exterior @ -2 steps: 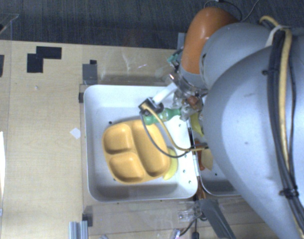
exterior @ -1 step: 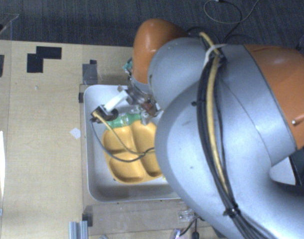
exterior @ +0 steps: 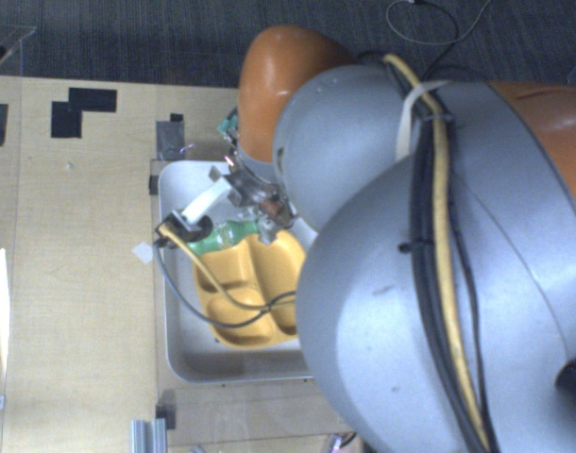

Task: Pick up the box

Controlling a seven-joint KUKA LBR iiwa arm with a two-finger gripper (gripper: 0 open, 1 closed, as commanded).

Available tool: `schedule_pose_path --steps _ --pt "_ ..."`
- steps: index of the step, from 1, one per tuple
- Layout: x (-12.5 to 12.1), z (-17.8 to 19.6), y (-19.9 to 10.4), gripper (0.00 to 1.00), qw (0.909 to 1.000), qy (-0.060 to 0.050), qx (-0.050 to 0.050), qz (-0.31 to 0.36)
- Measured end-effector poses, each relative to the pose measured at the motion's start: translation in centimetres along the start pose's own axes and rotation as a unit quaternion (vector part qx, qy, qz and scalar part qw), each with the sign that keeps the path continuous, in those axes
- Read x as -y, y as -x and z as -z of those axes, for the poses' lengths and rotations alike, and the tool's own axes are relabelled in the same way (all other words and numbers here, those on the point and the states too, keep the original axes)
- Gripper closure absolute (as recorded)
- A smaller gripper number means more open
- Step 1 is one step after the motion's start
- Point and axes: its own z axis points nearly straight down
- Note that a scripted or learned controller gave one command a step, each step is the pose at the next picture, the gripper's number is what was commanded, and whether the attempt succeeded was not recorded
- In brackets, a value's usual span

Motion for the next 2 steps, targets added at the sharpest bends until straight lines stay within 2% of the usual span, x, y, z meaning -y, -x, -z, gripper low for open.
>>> schedule_pose_path --steps 1,2 --pt "1.2 -8.7 2.4 1.0 0.9954 0.001 -0.013 -0.095" --pt "-7.1 -1.9 0.9 1.0 0.9869 0.001 -0.001 -0.161"
